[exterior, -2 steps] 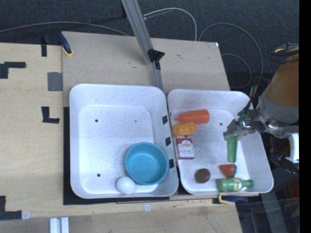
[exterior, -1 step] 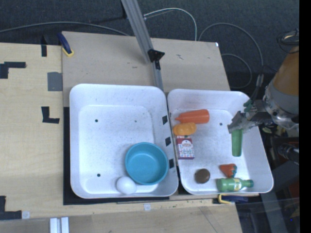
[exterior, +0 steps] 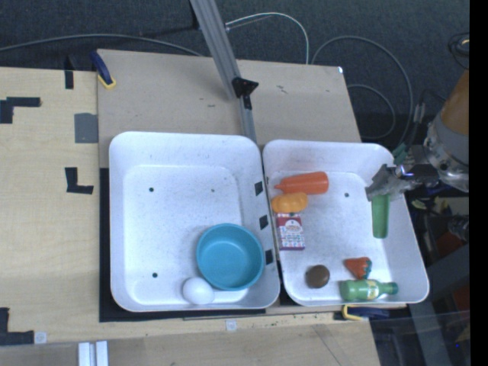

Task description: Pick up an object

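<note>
1. Hand (exterior: 383,183) sits over the right rim of the right bin (exterior: 335,152), reaching in from the right side of the camera view; whether it is open or closed cannot be told from this angle.
2. Just below the hand, a green cylinder (exterior: 379,216) stands upright in the view against the bin's right wall; whether the hand touches it cannot be told.
3. Along the right bin's left side lie an orange-red carrot-shaped piece (exterior: 303,182), a smaller orange piece (exterior: 290,202) just beneath it, and a small red carton (exterior: 290,231) below that.
4. Near the right bin's lower edge are a dark brown round piece (exterior: 317,276), a red-orange piece (exterior: 357,266) and a green bottle (exterior: 366,289) lying on its side.
5. Inside the left bin (exterior: 152,147), a blue bowl (exterior: 229,255) sits at the lower right, with a white ball (exterior: 198,290) touching its lower left edge.
6. Both bins rest side by side on the desk (exterior: 168,90), and a grey pole (exterior: 217,40) slants across the desk's top.
</note>
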Motion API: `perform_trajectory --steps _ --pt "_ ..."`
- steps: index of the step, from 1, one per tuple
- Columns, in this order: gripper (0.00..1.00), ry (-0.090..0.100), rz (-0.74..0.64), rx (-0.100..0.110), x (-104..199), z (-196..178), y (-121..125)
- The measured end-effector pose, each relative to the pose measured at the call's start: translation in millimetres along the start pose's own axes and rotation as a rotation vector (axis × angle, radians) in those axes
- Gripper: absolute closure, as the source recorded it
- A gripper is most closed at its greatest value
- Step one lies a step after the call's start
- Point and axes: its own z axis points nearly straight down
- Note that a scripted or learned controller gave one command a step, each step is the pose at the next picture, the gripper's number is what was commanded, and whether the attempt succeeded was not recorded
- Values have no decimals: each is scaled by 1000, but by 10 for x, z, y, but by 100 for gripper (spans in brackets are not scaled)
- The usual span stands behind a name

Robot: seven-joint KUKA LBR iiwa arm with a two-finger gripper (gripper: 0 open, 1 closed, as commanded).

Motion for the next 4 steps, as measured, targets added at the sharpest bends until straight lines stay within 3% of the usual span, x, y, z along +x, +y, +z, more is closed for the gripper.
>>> perform_trajectory --steps 2,4 --pt "100 2 -4 4 885 74 314" --pt "100 1 -4 5 1762 432 637"
